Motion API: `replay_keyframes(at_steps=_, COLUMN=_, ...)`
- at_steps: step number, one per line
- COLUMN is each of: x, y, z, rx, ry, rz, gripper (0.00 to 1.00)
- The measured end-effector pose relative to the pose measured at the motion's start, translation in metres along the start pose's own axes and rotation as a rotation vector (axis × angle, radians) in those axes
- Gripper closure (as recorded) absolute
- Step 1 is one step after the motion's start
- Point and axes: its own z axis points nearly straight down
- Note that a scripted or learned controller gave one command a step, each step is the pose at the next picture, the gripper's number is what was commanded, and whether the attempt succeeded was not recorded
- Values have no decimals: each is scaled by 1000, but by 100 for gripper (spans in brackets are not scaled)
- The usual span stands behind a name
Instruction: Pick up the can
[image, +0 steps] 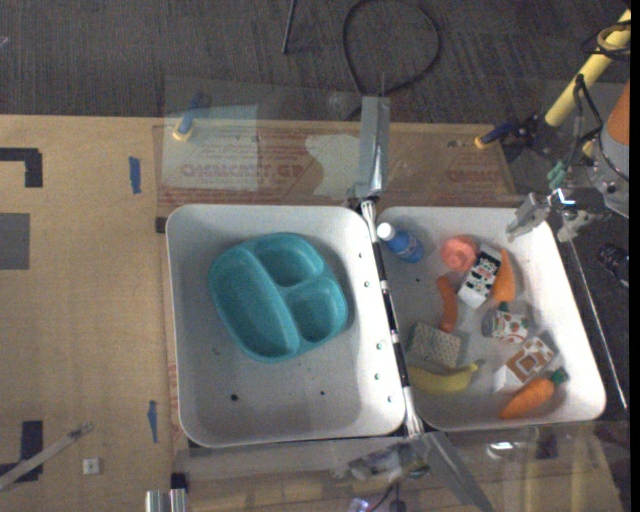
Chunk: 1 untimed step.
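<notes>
The carrot (532, 395) is seen nearest the camera, lying in the front right corner of the right bin (585, 330), its green top pointed toward the right wall. Just behind it a small patterned carton (529, 357) is located, and to the left of it a yellow banana (444, 378) is laid along the bin floor. A grey speckled sponge-like block (436, 345) is placed directly behind the banana, touching or nearly touching it. The can (508, 324), a small item with a red and green label, is found lying on its side near the middle of the right bin, between the patterned carton and a white carton with black marks (480, 277). An orange item (505, 281) is set against the right side of that white carton, and a second orange piece (447, 302) lies to its left. A pink cup-shaped item (459, 251) and a blue bottle with a white cap (400, 241) are positioned toward the back left of the right bin. The left bin (200, 390) is occupied by a teal divided plate (279, 296). The gripper (548, 210) is held above the back right corner of the right bin, well apart from the can, with its two fingers spread and nothing between them.
</notes>
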Motion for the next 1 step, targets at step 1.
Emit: replay_keyframes(at_steps=1, x=-22, y=-44, z=140, rx=3, ry=8, rz=-21, gripper=0)
